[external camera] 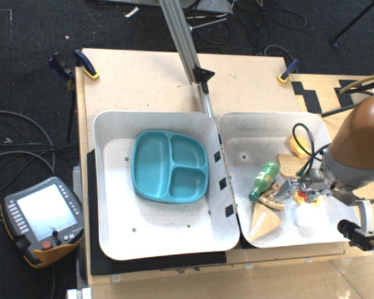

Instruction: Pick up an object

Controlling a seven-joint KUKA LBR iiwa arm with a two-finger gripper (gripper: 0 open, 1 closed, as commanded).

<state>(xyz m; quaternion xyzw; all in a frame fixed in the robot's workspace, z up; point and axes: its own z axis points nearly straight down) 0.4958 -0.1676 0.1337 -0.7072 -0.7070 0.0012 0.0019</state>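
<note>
Gripper [291, 190] sits low in the right bin [237, 136], in the middle of the clutter. Open or closed: cannot tell, too much overlap, and nothing is visibly gripped.

A small red-orange bit [304, 196] is right beside it. The green bottle [263, 179] lies tilted just to its left, and a tan flat piece [288, 165] is just above. A yellow item [300, 146] is further up, near the bin's back wall. A white lump [306, 215] is just below the gripper, and a tan wedge [265, 220] lies below-left near the front rim, close under the bottle. All the pickable objects crowd close around the gripper.

Arm [361, 148] enters from the right edge, bulky over the bin's right side, with the wrist angled down and left.

Left bin [112, 185] holds a teal divided plate [170, 167], well apart from the gripper. A handheld pendant [40, 220] sits off the bench at left.
</note>
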